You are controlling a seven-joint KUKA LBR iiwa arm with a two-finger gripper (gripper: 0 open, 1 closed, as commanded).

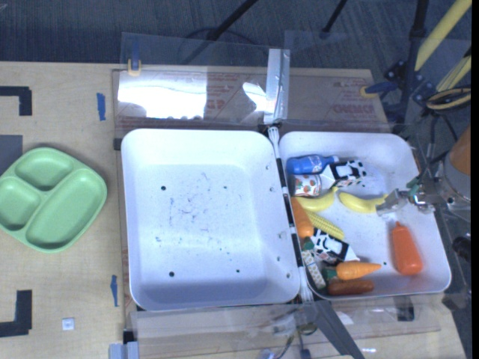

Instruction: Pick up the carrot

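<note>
The carrot (358, 269), orange and tapered, lies near the front wall of the right bin (428, 284), its thin end pointing right. My gripper (398, 199) reaches in over the bin's right side. It hovers by the right end of a yellow banana (358, 201), well behind and to the right of the carrot. Nothing shows between its metal tips.
The right bin also holds a stubby orange-red item (406, 249) under the gripper, a blue bottle (310, 164), a black-and-white toy (346, 172), a corn cob (323, 224) and an orange piece (301, 217) at the left wall. The left bin (138, 152) adjoins it. A green divided plate (51, 198) sits far left.
</note>
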